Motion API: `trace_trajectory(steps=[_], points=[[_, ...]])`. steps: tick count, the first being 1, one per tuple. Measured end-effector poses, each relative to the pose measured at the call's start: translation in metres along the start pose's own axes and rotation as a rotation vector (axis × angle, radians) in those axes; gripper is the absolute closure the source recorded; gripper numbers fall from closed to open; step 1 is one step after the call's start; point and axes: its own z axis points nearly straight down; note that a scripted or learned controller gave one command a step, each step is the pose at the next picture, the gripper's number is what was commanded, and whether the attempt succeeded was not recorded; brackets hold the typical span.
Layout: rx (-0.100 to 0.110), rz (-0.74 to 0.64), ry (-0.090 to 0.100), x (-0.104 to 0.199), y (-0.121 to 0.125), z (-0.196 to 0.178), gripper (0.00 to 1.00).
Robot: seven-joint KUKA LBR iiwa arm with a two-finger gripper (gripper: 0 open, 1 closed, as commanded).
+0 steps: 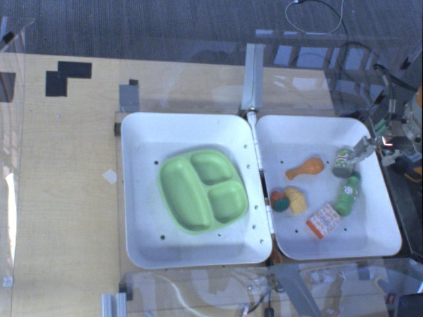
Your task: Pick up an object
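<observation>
The right bin (370, 243) holds several small objects. An orange drumstick-shaped toy (306, 169) lies near its middle, and a small green-and-grey can (342, 163) sits to the right of it. Below the can are a green bottle (347, 194) and an orange-and-white box (324, 220). A yellow corn piece (295, 199) lies beside a red-and-green toy (280, 201) at the bin's left side. My gripper (367, 146) reaches in over the right bin's upper right corner, just above and right of the can.
The left bin (142, 177) holds a green divided plate (202, 190). A metal divider (262, 177) separates the two bins. Cables and arm hardware (396, 134) crowd the right edge.
</observation>
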Motion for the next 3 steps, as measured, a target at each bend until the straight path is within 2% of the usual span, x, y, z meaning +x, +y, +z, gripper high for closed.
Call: trace_trajectory(steps=[1, 2, 3], points=[[-0.013, -0.023, -0.004, 0.008, 0.04, 0.144, 0.0], [-0.011, -0.154, 0.007, 0.0, -0.037, 0.156, 0.0], [-0.014, -0.255, -0.003, 0.073, -0.056, 0.156, 0.0]])
